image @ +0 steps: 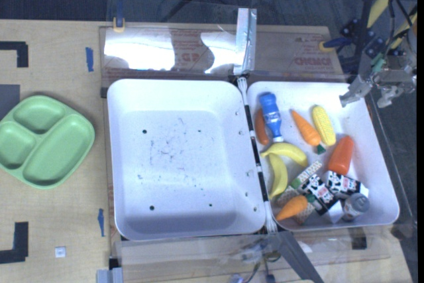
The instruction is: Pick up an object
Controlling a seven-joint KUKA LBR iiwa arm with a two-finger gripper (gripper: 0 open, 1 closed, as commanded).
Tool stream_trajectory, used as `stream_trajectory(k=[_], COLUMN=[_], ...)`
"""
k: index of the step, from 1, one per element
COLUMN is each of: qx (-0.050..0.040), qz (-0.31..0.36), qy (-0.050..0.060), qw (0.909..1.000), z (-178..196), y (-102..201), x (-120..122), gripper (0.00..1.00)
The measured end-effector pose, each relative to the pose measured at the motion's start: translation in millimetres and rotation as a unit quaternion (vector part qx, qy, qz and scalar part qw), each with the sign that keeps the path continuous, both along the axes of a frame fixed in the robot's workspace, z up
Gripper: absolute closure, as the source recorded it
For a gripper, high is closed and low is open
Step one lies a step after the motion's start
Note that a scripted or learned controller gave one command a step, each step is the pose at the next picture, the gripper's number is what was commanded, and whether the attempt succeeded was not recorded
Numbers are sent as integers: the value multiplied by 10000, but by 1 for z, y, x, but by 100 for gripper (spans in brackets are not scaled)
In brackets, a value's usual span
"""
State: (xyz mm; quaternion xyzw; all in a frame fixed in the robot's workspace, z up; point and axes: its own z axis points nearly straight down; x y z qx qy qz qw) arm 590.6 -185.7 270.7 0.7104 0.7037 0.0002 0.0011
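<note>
The gripper [371,91], its state something I cannot tell, hangs at the right bin's [387,169] far right rim, so it should descend squarely over the corn cob [323,125] lying just left and nearer, clear of the carrot [305,128] beside it.

The hand [383,84] is cut off at the right edge, its grip unreadable.

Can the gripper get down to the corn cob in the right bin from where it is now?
Probably yes: the gripper hangs at the bin's far right rim, and the corn cob lies uncovered on top.
</note>
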Motion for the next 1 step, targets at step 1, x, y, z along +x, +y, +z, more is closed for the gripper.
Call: stream_trajectory(k=[1], qx=[10], qz=[-498], qy=[12], qw=[9988], z=[-171], y=[27], x=[7], gripper=[0])
